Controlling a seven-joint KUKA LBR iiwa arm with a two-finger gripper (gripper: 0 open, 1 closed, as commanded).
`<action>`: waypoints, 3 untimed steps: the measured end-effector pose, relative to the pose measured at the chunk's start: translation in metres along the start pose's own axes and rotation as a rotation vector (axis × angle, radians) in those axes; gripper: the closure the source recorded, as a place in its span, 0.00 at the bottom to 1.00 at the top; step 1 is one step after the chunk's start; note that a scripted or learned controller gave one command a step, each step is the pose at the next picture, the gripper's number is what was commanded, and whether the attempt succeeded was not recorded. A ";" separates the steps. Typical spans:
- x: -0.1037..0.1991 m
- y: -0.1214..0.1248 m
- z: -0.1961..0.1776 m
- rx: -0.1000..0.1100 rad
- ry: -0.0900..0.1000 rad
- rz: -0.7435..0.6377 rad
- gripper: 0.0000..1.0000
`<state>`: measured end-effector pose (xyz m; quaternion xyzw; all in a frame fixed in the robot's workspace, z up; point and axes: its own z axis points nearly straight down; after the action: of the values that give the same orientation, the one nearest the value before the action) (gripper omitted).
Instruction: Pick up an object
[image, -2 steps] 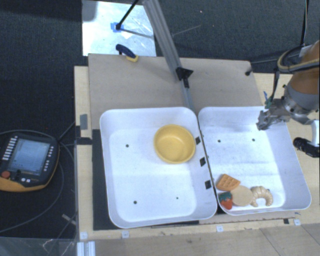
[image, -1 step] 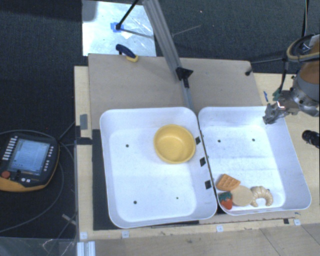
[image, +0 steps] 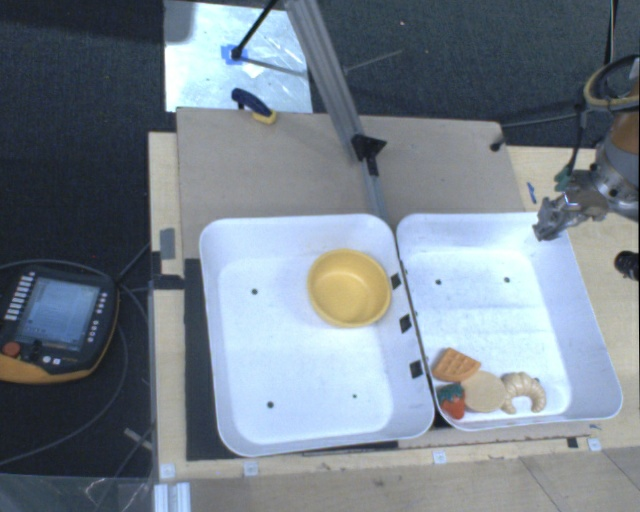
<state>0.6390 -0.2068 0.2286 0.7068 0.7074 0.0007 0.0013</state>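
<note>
A yellow bowl (image: 349, 287) sits upright in the left bin (image: 240, 400), toward its far right part. In the near corner of the right bin (image: 580, 300) lie an orange ridged wedge (image: 455, 364), a small red and green piece (image: 453, 399), a tan round piece (image: 484, 391) and a beige croissant-shaped piece (image: 525, 391), close together. My gripper (image: 551, 219) hangs over the far right rim of the right bin, well away from these objects. Nothing shows between its fingers.
A metal pole (image: 340, 90) slants from the top down to the gap between the bins. A teach pendant (image: 55, 322) lies on the floor at left. A blue and yellow clamp (image: 252, 103) sits at the bench's far edge. Cables run at upper right.
</note>
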 end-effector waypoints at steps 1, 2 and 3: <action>0.046 -0.001 0.007 0.003 0.002 -0.003 1.00; 0.098 -0.007 -0.004 0.001 0.002 -0.004 1.00; 0.142 -0.008 -0.009 0.001 0.002 -0.004 1.00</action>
<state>0.6307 -0.0649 0.2372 0.7055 0.7087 0.0008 0.0002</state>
